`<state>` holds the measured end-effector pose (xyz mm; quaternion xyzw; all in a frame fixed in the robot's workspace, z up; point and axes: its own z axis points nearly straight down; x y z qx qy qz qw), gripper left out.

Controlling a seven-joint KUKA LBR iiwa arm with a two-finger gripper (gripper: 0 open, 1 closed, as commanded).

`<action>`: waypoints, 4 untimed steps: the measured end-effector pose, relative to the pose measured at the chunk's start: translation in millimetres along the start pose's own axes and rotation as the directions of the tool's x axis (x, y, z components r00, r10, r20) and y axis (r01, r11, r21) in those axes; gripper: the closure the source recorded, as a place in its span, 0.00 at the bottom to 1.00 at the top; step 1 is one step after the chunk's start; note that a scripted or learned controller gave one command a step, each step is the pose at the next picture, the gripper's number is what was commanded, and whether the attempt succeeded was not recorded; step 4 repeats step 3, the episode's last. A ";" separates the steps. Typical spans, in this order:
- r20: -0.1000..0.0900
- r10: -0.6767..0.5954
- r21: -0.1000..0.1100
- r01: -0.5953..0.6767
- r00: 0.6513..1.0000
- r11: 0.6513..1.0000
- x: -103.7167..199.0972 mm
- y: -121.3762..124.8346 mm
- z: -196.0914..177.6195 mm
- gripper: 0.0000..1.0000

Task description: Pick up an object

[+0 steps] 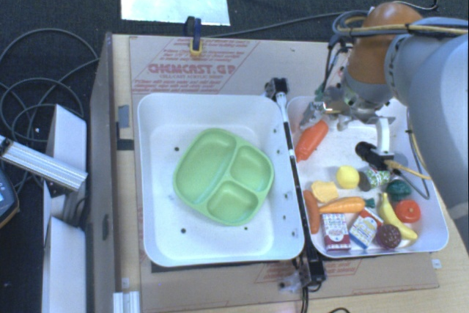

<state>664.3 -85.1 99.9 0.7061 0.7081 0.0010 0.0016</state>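
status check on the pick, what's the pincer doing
Pincer low over right bin's far end, finger state unclear. Orange carrot just beneath, not seen gripped. Toy food crowds the near end; green tray in left bin.

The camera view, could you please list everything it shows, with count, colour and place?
Bins: 2, white, side by side on the bench.
Divided plate: 1, light green, in the left bin.
Carrots: 2, orange, right bin, one near its top left, one lower.
Lemon: 1, yellow, right bin centre.
Banana: 1, yellow, right bin, lower right.
Tomato: 1, red, beside the banana.
Small cartons: 2, red and blue-white, right bin's front.
Clamp: 1, blue and yellow, bench's back edge.
Arm: 1, grey with orange band, over the right bin.
Gripper: 1, above the upper carrot.
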 end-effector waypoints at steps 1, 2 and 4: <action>0.000 0.002 0.004 -0.002 1.000 1.000 -24.3 -62.9 15.6 0.00; -0.001 0.001 0.000 -0.001 1.000 1.000 -23.6 -61.5 4.5 1.00; -0.003 -0.002 -0.001 0.002 1.000 1.000 64.1 -80.3 -86.3 1.00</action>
